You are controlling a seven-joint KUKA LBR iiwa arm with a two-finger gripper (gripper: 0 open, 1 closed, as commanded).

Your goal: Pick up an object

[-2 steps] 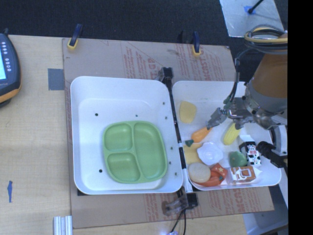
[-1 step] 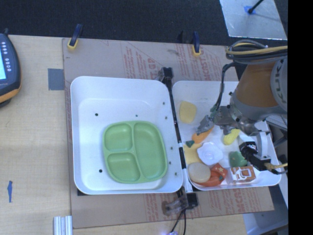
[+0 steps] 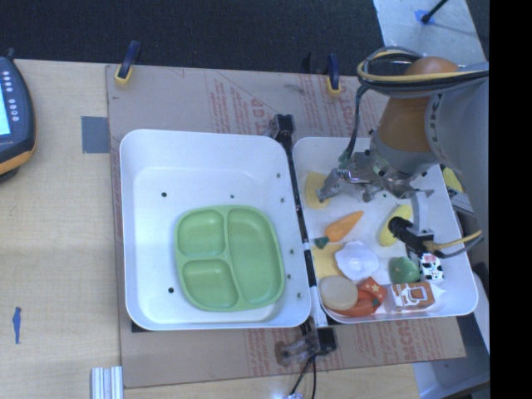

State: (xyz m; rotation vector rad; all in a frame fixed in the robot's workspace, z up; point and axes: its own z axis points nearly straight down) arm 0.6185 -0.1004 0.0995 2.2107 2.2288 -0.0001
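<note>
My gripper (image 3: 366, 184) hangs over the back half of the right bin (image 3: 465, 306), under the orange band of the arm (image 3: 409, 123). Just in front of it lies an orange carrot (image 3: 343, 225), apart from the gripper. Further forward lie a white egg-shaped piece (image 3: 357, 260), a round bread slice (image 3: 337, 292), a red tomato (image 3: 366, 299) and a small carton (image 3: 412, 297). A green toy (image 3: 404, 269) and a small cow-patterned toy (image 3: 431, 266) sit at the right. A yellow piece (image 3: 396, 225) is partly hidden by a black part of the arm. I see nothing held.
The left bin (image 3: 141, 173) holds a green divided plate (image 3: 229, 258). A pale yellow flat piece (image 3: 313, 191) lies in the right bin's back left corner. A black divider (image 3: 296, 198) runs between the bins. A handheld control pad (image 3: 10, 110) rests at the far left.
</note>
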